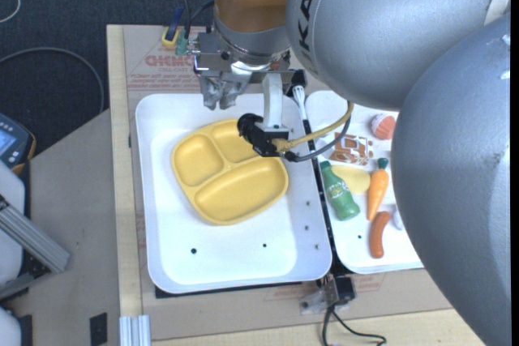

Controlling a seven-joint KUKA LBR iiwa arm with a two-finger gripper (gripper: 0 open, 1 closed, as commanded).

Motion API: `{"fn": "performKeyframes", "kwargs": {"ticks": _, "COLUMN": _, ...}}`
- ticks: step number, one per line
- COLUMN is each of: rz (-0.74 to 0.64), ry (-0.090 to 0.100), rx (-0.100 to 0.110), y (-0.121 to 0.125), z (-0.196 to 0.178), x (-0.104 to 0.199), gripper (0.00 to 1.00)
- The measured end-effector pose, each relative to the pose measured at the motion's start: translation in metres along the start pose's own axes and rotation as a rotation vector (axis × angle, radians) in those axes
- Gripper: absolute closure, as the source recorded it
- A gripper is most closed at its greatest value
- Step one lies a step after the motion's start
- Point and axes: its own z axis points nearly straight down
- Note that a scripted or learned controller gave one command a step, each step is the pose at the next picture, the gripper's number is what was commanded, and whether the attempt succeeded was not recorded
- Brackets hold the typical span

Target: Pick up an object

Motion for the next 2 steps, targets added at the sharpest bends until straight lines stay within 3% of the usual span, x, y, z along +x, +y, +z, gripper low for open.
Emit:
{"fn": "performKeyframes", "kwargs": {"ticks": 1, "rz": -0.006, "ry": 0.002, "rx": 0.010, "y": -0.099, "z": -0.060, "x": -0.022, "gripper": 1.00}}
{"fn": "performKeyframes", "kwargs": {"ticks": 2, "rz": 0.002, "ry": -0.002, "rx": 0.013, "y": -0.091, "z": -0.010, "x": -0.068, "gripper": 1.00}}
